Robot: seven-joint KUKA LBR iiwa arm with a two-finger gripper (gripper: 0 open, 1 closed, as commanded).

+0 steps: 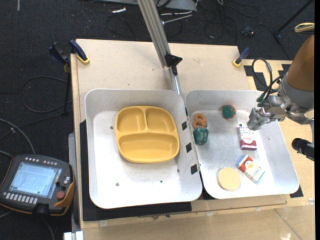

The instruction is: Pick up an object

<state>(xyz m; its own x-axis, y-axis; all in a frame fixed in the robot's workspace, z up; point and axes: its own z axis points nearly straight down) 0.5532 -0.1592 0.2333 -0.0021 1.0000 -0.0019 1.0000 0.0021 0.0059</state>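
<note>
In the right bin lie a small red-and-white box, an orange-and-white carton, a tan round disc, a green pepper-like toy, a brown pretzel-like piece and a green-and-orange ball. My gripper hangs at the right side of this bin, its tip just above the top edge of the red-and-white box. Nothing shows between it and the box.
The left bin holds a yellow three-compartment plate. A slanted metal pole rises from between the bins at the back. A teach pendant lies left of the bench. Clamps sit at the bench's back corners.
</note>
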